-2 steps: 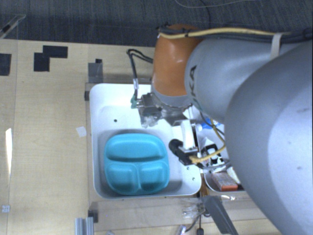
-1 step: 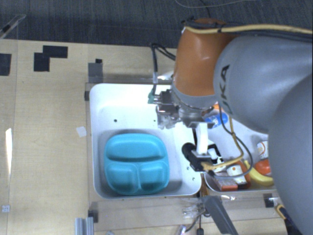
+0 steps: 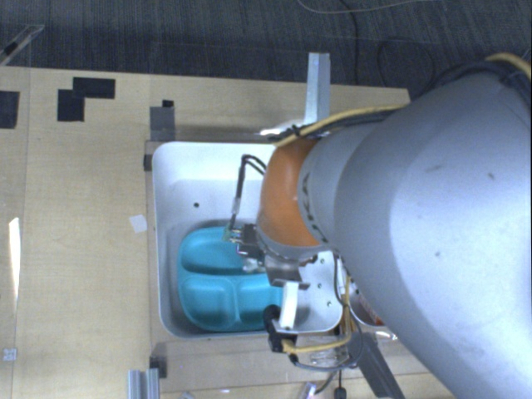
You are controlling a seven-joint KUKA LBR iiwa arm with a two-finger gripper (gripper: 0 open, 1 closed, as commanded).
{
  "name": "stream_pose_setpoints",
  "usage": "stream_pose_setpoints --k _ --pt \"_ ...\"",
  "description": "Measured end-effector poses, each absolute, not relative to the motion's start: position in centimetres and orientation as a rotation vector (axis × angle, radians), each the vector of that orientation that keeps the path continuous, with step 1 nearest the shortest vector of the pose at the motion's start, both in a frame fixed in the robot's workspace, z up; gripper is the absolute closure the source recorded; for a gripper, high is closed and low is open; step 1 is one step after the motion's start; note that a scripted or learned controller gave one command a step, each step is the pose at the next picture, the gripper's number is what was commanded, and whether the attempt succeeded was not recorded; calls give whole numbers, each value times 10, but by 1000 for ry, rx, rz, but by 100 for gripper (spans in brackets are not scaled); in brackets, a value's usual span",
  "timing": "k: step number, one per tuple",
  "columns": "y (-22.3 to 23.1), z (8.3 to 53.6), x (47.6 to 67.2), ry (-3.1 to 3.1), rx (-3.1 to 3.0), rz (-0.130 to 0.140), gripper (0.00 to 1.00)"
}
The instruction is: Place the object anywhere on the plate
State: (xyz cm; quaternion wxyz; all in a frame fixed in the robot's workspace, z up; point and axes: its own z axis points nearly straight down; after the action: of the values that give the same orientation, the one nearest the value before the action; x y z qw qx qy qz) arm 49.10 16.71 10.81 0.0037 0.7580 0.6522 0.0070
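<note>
Inspection from the camera view: my tool (image 3: 271, 263) hangs low over the white bin (image 3: 179, 185), above the right-hand edge of the teal plate (image 3: 208, 302), which lies in the nearer part of that bin and shows two moulded compartments. My arm (image 3: 416, 223) comes in from the right, and with its orange band (image 3: 283, 198) it covers the tool from above. I therefore cannot tell whether the tool is spread, pressed together or pinching anything. I cannot locate the object either. The bare part of the plate carries nothing, the open floor of the bin beyond it carries nothing, and whatever sits beneath the tool is hidden by the arm. The pale counter (image 3: 83, 223) to the left of the bin bears only dark markings and a small scrap. My judgement is that the step in hand is the placement itself, with the tool brought over the plate for a release, but I cannot confirm that a load is carried. The next move calls for a short descent that keeps the tool inside the plate's rim and away from the bin wall, then a release and a straight lift. If nothing is held, the object must be found and grasped first. The main risk is a release too close to the plate's right edge, which could let the object roll off into the bin.
</note>
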Motion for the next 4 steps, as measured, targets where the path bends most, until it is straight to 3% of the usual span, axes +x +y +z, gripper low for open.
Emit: stream_pose_setpoints --k 1,2,3,4 --pt "208 96 496 1792 2566 44 100" --pt "213 98 499 1798 2558 70 0" --pt "152 163 514 1650 2673 5 0" --pt "154 173 515 1667 2661 8 100"
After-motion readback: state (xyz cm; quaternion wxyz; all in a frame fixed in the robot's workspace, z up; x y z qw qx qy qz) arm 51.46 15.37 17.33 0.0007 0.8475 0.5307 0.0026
